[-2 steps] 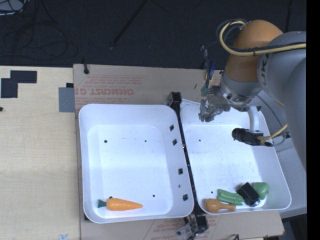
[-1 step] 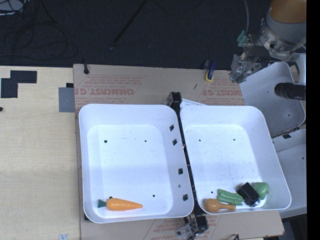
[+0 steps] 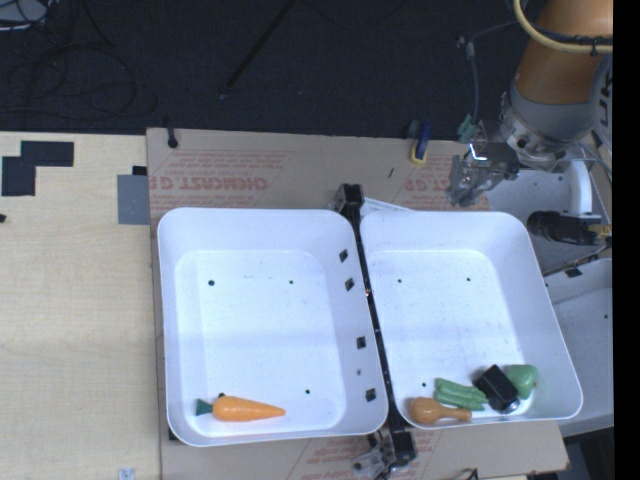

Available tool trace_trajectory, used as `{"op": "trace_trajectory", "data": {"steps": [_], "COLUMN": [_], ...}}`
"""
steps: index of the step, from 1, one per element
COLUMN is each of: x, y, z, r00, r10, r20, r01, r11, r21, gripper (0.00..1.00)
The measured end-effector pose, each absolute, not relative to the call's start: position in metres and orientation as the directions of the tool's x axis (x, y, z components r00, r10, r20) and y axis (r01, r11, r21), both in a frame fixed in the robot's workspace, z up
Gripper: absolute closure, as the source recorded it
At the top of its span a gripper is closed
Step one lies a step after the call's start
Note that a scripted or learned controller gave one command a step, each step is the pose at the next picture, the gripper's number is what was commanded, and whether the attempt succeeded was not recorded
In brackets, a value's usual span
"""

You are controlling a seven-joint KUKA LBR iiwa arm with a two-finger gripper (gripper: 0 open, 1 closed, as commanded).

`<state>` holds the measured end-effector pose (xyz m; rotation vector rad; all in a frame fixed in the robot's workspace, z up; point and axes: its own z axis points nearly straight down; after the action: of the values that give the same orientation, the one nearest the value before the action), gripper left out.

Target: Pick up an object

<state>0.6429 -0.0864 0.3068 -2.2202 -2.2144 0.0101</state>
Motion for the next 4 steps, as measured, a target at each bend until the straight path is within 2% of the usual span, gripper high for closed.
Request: {"op": "trace_trajectory", "data": {"steps": [1, 2, 3, 4], "x": [0.6, 0.613, 0.583, 0.601], "y": [-0.057, -0.035, -0.051, -0.008], "z": [0.367, 0.328, 0.319, 0.352], "r00": [-0.003, -0.002, 0.002, -0.004], "r10": [1.0, 1.0, 1.0, 1.0], "r20": [0.001, 0.001, -0.001, 0.0], "r01": [1.0, 1.0, 1.0, 1.0], "r11": [0.003, 0.002, -0.002, 0.004], "r21": [0.001, -0.006, -0.006, 0.001], "gripper": [1.0, 1.0, 1.0, 1.0]}}
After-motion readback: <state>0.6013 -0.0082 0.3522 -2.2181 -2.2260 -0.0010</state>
